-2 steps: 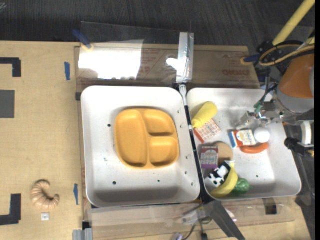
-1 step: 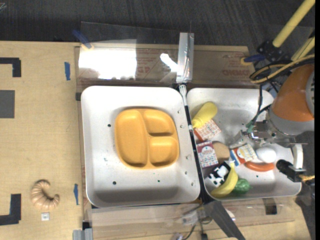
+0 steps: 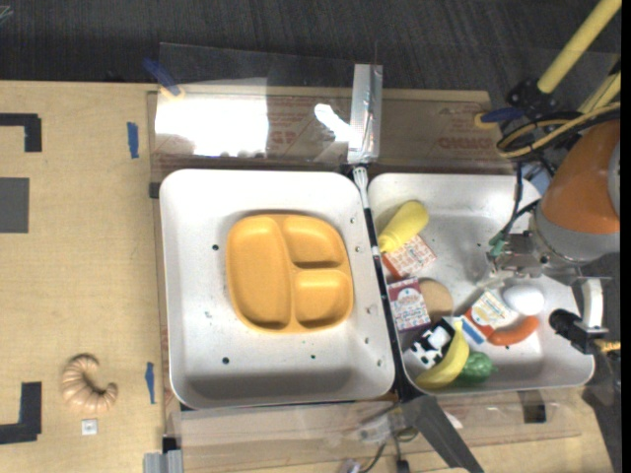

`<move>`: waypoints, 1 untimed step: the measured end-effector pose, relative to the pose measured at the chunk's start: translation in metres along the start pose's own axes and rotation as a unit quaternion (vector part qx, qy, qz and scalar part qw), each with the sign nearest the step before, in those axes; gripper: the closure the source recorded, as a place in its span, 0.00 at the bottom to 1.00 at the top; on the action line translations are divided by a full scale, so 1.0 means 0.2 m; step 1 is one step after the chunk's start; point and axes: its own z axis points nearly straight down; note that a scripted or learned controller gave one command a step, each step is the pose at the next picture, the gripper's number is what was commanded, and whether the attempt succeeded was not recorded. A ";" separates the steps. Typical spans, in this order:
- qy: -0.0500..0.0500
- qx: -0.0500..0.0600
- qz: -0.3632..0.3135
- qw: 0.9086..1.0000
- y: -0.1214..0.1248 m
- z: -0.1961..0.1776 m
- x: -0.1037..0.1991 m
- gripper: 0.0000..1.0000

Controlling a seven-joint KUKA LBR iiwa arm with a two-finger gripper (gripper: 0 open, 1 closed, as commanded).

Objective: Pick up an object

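The right bin [image 3: 463, 197] holds several small items. At its left is a yellow bottle [image 3: 403, 223], with two printed snack packets [image 3: 408, 258] [image 3: 407, 304] and a brown round piece [image 3: 437, 295] below it. A banana [image 3: 450, 364], a black-and-white toy [image 3: 430, 343] and a green item [image 3: 477, 368] lie at the front. My gripper [image 3: 515, 267] hangs low over the bin's right half. It is right above a white egg-shaped item [image 3: 524, 300], a white and orange packet [image 3: 489, 311] and an orange carrot-like piece [image 3: 514, 332]. I see nothing held in it.
The left bin [image 3: 187, 294] holds a yellow divided plate [image 3: 289, 269]. A croissant toy [image 3: 89, 382] lies on the bench at far left. Yellow cables [image 3: 537, 126] and a clear sheet [image 3: 261, 106] sit behind the bins. The grey and orange arm [image 3: 587, 200] covers the right bin's right edge.
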 end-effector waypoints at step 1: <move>0.000 0.003 -0.053 0.999 -0.18 0.06 -0.25 1.00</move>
